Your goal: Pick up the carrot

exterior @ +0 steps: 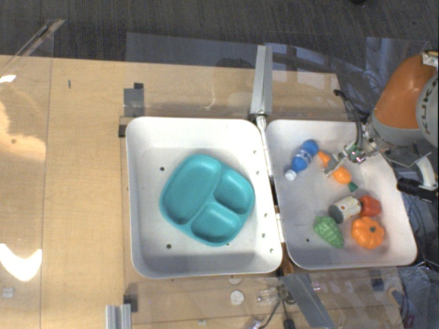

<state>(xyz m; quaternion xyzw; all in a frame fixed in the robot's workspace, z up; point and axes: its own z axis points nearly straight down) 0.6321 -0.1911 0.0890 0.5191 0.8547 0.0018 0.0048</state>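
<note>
Your end effector (348,157) hangs over the right white plastic bin (302,249), just above the small orange toy carrot (340,176) lying near that bin's upper middle; whether it is open or closed, you cannot tell. Close by lie a blue-and-white toy bottle (302,158), an orange toy pumpkin (368,232) and a green knobbly toy (328,231). The left white bin (140,184) carries a teal divided plate (206,199).

Gripper (341,162) over carrot (341,176), maybe touching, rt bin (302,249).
</note>
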